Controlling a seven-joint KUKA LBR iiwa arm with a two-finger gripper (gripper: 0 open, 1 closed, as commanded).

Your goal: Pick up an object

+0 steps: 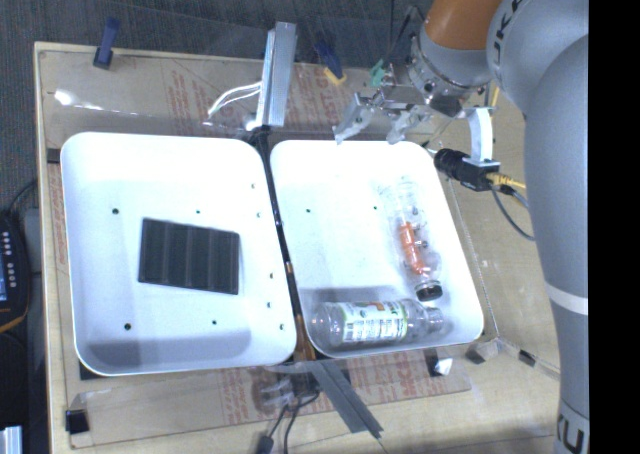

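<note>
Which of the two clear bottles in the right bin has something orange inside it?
The slim bottle along the right bin's right wall; orange shows through it. The fatter bottle along the near wall has a green-and-white label instead.

I see three candidates. A clear plastic bottle [376, 322] with a printed label lies on its side along the right bin's [330, 182] near wall. A clear tube with orange contents [412, 238] lies lengthwise by its right wall. A flat dark ribbed panel [189, 256] lies in the left bin [100, 172].
</note>
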